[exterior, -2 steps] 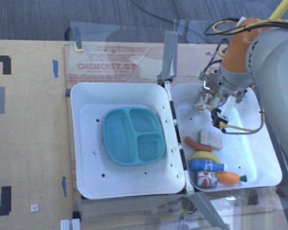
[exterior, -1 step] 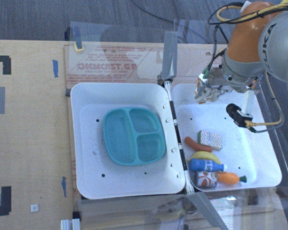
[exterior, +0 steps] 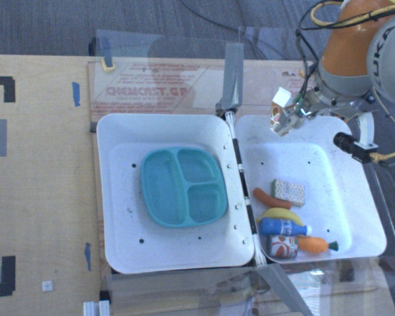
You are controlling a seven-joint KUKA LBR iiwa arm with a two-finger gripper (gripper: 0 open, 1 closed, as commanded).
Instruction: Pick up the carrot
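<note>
Far left: a tan bench [exterior: 39,196] with black marks and bits of blue tape. Next, the left white bin [exterior: 118,242], and inside it a teal plate [exterior: 183,187] with three parts, lying flat near the middle. Behind the bins, a flat brown board [exterior: 151,91] with red writing. Then the right white bin [exterior: 355,209], just beside the left one, edges touching. Bunched in its near left corner, a small heap of toy food: a red sausage [exterior: 271,198] lying slanted, a speckled sponge-like block [exterior: 289,191] just to its right, a yellow banana [exterior: 281,214] below those, a blue bottle [exterior: 282,228] with a white cap lying on its side against the banana, a small can [exterior: 283,246] under the bottle. Right beside the can, the carrot [exterior: 313,244], orange with a green tip, lying flat by the near wall. Up above the far edge of that bin, well apart from the carrot, the gripper [exterior: 284,118], hanging from the grey and orange arm [exterior: 355,38]. Nothing between the fingers; open or closed, cannot tell.
</note>
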